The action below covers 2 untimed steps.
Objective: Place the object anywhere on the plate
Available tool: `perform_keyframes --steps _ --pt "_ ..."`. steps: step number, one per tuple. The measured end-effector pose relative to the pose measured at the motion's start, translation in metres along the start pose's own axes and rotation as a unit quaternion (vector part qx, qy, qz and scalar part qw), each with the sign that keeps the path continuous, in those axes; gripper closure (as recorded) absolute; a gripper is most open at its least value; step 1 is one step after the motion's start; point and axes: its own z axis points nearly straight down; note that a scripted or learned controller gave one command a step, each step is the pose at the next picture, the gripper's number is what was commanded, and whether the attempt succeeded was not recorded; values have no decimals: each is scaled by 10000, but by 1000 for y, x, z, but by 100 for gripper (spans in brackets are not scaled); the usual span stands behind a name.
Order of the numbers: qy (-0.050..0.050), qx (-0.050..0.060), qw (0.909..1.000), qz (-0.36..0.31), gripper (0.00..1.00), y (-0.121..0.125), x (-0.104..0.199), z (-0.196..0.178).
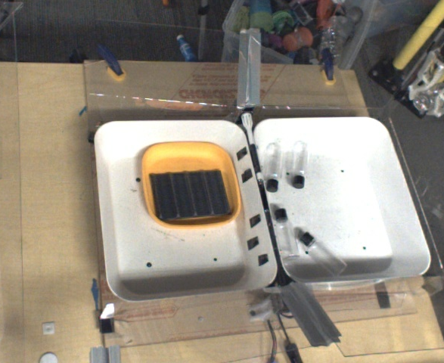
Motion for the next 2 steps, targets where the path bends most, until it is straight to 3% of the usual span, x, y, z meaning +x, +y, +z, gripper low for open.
perform_keyframes --steps 1,2 --pt "-20 23 9902 -1398 100 3 6 -57" --pt "-3 -10 9563 -2923 100 0 0 -19"
